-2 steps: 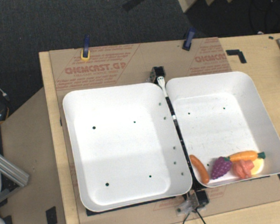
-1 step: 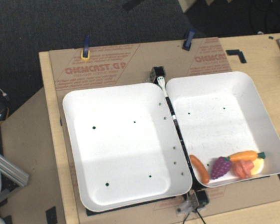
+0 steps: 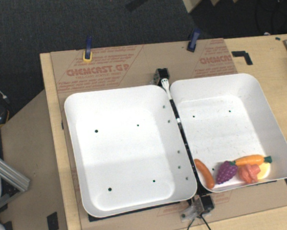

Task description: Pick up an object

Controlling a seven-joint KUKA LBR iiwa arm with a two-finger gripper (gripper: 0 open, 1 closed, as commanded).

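Currently, 2 shallow white plastic bins sit side by side on the desk; right bin (image 3: 266, 103) holds toy food at its near edge: orange sausage (image 3: 204, 173), purple grapes (image 3: 225, 172), orange carrot (image 3: 251, 160)

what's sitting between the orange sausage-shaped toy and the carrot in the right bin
A purple grape bunch lies between the sausage-shaped toy and the carrot, seen in the camera view.

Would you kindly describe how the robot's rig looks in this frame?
White left bin and white right bin, black strip between them, on a brown board lettered CHEMCAST in red, two blue clamps at its back, dark cable in front.
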